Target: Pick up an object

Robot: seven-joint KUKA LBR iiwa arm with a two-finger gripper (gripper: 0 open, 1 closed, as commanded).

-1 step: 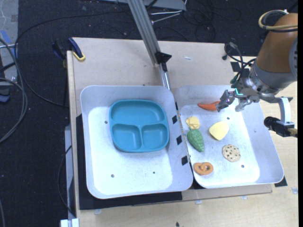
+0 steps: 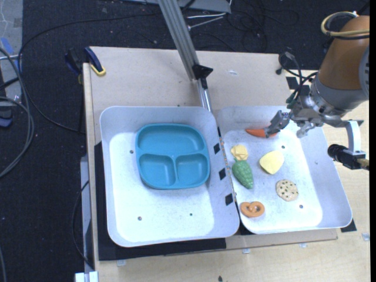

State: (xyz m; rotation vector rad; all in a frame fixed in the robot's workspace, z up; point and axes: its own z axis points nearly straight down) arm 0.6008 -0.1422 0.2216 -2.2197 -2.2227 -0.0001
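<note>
Carrot (image 2: 256, 133), a small orange toy at the upper left of the right bin (image 2: 329, 210), sits pinched at its right tip between my gripper (image 2: 275, 129) fingers; I judge it light, stiff and slick, better gripped mid-body.

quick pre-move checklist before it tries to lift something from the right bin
1. Gripper over the right bin: ok, at its far edge.
2. Target in reach: ok, orange carrot lies beside the gripper.
3. Carrot between the fingers: cannot tell.
4. Neighbours apart from carrot: ok, yellow wedge, small yellow piece and green piece sit nearer the camera.
5. Cookie and pretzel out of the path: ok.
6. Blue tray in the left bin: ok.
</note>
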